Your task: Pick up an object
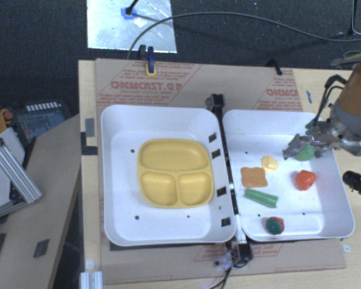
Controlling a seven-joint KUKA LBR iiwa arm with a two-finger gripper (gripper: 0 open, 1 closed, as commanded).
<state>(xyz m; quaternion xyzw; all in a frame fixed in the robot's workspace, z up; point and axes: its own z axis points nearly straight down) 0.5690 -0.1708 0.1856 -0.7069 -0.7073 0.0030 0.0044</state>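
Currently the tool (298,147) sits over a green piece (305,153) near the right bin's (289,120) far right corner; can't tell if it's gripped. Piece looks small, light, rigid plastic, probably slick: pinch across its middle.

Arm (356,104) cut off at right edge, green object (305,153) partly hidden behind gripper (296,146)

Robotics lab: cardboard-covered bench (186,77), two white bins (117,161), loose cables (259,23), aluminium rail (12,167).
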